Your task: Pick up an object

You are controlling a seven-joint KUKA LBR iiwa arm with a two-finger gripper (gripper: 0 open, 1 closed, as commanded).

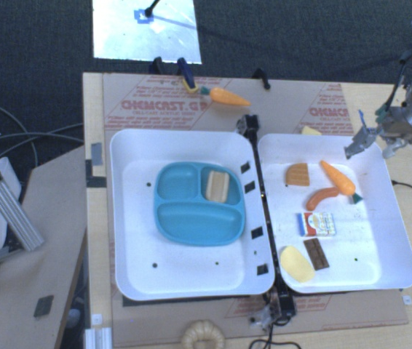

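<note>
Currently we list two white bins side by side on the bench.

Left bin: we count one blue divided plate lying flat near the middle. In its upper right compartment sits a tan bread slice. The plate's other two compartments hold nothing we can make out.

Right bin: we count six small toy foods, all loose on the floor of the bin.
- a brown cracker near the upper left;
- an orange carrot with a green tip, lying at a slant toward the upper right;
- a reddish sausage just below the carrot, its right end touching or nearly touching it;
- a small printed card with red, white and blue, below the sausage;
- a dark chocolate bar below the card;
- a pale yellow chip just left of the chocolate, touching it.

Outside the bins: a second carrot lies on the cardboard beyond the left bin, and a pale yellow piece rests just past the right bin's far rim.

Tool: the gripper hangs over the far right corner of the right bin, near the carrot but apart from it. We see its two fingers spread, with nothing between them.
</note>
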